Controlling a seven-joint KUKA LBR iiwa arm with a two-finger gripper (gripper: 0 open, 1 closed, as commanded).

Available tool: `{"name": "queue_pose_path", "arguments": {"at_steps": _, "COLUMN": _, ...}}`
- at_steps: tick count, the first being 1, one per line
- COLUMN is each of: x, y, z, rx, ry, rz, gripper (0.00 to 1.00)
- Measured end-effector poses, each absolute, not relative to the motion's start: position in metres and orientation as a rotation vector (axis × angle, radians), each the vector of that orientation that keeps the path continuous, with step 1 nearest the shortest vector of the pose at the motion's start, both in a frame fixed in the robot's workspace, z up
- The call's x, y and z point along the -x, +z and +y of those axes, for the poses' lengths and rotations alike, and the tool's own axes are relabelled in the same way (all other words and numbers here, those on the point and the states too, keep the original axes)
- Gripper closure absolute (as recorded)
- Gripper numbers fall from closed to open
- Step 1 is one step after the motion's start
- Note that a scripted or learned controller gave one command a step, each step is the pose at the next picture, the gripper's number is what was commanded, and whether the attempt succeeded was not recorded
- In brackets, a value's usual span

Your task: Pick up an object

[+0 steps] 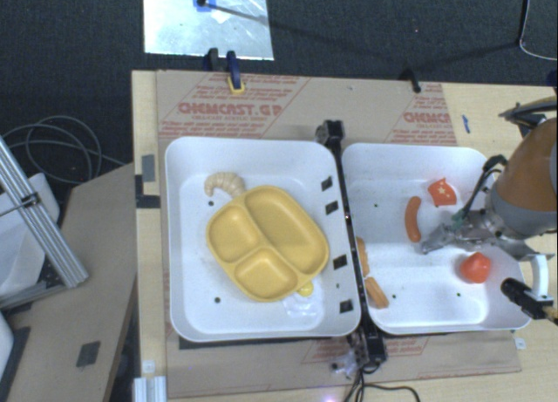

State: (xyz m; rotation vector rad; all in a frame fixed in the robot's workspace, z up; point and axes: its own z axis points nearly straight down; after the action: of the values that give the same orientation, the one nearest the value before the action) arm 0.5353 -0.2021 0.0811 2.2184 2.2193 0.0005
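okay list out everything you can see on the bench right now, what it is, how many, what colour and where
bins: two, white, side by side on the bench
divided plate: one, yellow, middle of the left bin
curved pale piece: one, cream, left bin, by the plate's upper left edge
sausage: one, orange-red, right bin, middle
strawberry-like piece: one, red, right bin, upper part
tomato-like ball: one, red, right bin, lower right
small long pieces: two, orange-brown, right bin's left wall
board: one, brown with red print, under the bins
arm: one, grey and orange, over the right bin
gripper: one, dark, beside the sausage
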Motion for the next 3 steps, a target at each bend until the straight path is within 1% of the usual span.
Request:
{"name": "queue_pose_path", "arguments": {"at_steps": 1, "x": -0.484, "y": 0.119, "z": -0.208, "rx": -2.224, "ry": -0.001, "rz": 2.219, "gripper": 0.0}}
{"name": "queue_pose_path", "arguments": {"at_steps": 2, "x": -0.486, "y": 0.083, "z": -0.201, "rx": -2.222, "ry": 0.0, "rz": 2.222, "gripper": 0.0}}
{"name": "queue_pose_path", "arguments": {"at_steps": 3, "x": -0.488, "y": 0.096, "z": -0.201, "rx": -2.218, "ry": 0.004, "rz": 2.22, "gripper": 1.0}}
